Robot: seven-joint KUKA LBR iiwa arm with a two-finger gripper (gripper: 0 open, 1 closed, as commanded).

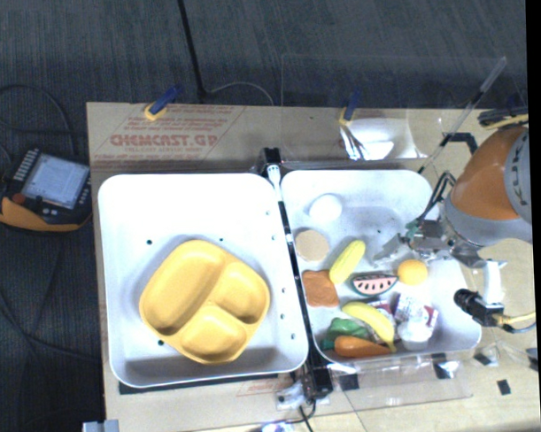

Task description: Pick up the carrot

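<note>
The claw [403, 242] hangs over the right part of the right bin [376, 182], at the end of the grey arm [491, 194] with its orange band; whether it is released or clenched cannot be told from this slanted view, and nothing is seen held in it. The carrot [360, 347] lies on its side along the near wall of the same bin, well apart from the claw. Its orange body points rightward. A green item [343, 326] lies at its left end and a banana [369, 319] rests just above it, touching or nearly so. Other toy foods crowd the bin: a watermelon slice [375, 284], a small orange [412, 271], a corn cob [346, 260], a white packet [414, 322]. The left bin [128, 202] holds a yellow divided dish [204, 300].

The carrot appears to be a moulded toy, so it is judged light, stiff and smooth, likely to slip or roll under a poor pinch. The thicker middle of the body, approached across its short axis, offers the best hold; the wall and the banana leave little room beside it.
</note>
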